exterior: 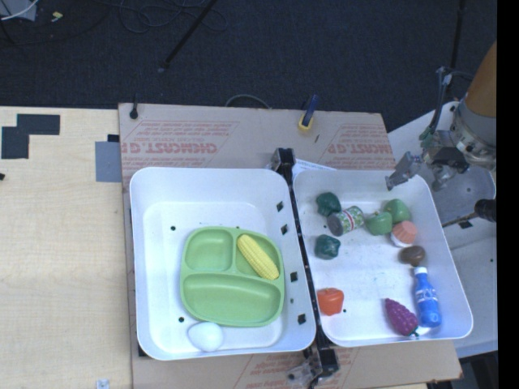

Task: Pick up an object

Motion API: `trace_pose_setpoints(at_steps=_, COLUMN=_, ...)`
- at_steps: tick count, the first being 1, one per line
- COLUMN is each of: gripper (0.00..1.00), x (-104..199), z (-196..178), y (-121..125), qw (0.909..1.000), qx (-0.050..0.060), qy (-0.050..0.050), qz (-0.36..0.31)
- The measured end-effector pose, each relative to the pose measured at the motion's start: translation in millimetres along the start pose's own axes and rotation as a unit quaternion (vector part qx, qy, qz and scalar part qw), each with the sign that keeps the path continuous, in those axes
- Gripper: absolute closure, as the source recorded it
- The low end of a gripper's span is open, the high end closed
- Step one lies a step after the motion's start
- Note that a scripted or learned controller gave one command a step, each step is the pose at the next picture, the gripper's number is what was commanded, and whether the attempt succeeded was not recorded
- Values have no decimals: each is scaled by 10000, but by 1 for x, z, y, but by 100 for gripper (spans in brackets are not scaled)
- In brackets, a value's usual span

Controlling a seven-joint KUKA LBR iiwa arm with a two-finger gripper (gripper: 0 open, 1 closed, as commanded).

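Candidate objects lie in the right bin: two dark green pieces, a small can and a light green piece toward its far edge; an orange piece, a purple piece and a blue bottle along its near edge. The gripper hangs over the far right corner, fingers spread apart, nothing between them; judged poised for descent. The left bin carries a green tray bearing a corn cob, with a white egg at the near edge.
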State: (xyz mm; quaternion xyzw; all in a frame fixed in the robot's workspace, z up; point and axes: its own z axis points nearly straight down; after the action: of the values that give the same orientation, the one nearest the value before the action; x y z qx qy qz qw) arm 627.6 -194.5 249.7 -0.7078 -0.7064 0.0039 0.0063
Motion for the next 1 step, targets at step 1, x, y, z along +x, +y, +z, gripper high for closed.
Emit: trace_pose_setpoints(at_steps=1, gripper=0, x=0, z=-8, y=2, qw=10000, qx=-69, qy=-16, qz=-10)
